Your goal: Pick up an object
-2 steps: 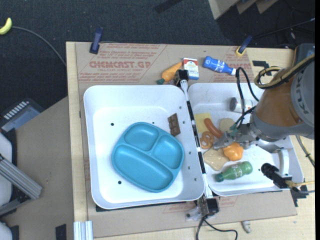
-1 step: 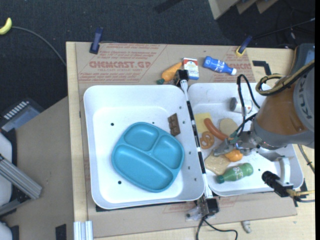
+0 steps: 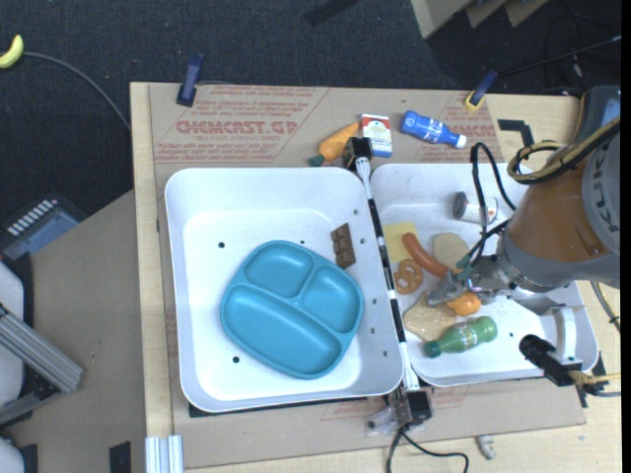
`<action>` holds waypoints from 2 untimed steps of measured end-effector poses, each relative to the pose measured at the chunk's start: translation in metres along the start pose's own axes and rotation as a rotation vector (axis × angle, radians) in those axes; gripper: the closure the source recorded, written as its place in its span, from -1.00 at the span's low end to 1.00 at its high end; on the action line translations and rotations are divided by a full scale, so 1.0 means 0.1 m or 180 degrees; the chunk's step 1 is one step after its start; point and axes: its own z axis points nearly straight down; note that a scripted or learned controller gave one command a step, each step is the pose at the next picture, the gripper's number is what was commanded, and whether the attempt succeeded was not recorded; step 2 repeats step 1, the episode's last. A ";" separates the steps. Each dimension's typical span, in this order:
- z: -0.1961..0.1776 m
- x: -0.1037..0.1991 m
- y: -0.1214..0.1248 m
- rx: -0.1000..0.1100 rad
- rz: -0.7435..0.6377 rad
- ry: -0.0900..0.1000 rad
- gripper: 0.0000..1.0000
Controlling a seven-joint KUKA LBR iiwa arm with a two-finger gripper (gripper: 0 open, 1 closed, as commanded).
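Observation:
My gripper [image 3: 455, 289] is low in the right bin [image 3: 513, 368], reaching in from the right. Directly below it, touching or nearly touching, lies a small orange object [image 3: 464, 304]. A green bottle [image 3: 461, 336] lies on its side just in front of that. To the gripper's left are a pretzel [image 3: 407, 276], a red sausage [image 3: 424, 254], a yellow cheese slice [image 3: 397, 235] and a beige round piece [image 3: 449, 247]. A pale bread slice [image 3: 426, 319] lies under the orange object's left side. A small grey cylinder [image 3: 459, 203] stands at the back of the bin.
The left bin [image 3: 197, 215] holds a blue divided plate [image 3: 291, 306] and a brown chocolate piece [image 3: 342, 245]. Behind the bins on the board lie a carrot [image 3: 338, 142], a small carton [image 3: 376, 134] and a blue bottle [image 3: 432, 128]. Black cables loop over the right bin's far corner.

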 end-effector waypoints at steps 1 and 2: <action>-0.89 0.99 0.67 0.0011 -0.0013 0.0010 1.00; -0.89 0.99 0.67 0.0011 -0.0013 0.0010 1.00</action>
